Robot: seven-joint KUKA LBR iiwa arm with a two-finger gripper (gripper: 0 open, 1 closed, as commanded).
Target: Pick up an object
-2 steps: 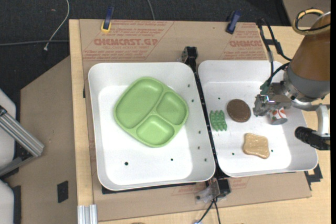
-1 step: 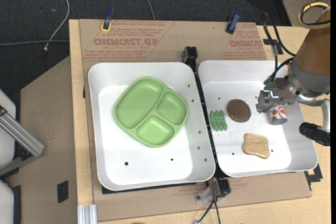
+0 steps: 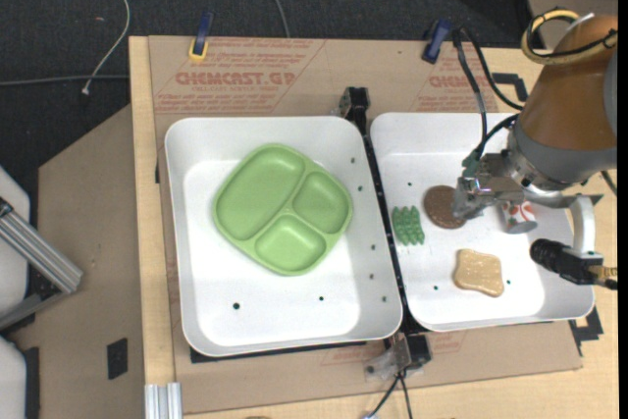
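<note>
While the grey arm reaches in from the right, its pincer hangs low over the right bin, just beside a brown round disc; whether it is wide or narrow cannot be told. A small green ridged piece lies near the bin's left wall, a tan toast-shaped piece nearer the front. In the left bin rests a green divided plate, on the cardboard-topped table.
</note>
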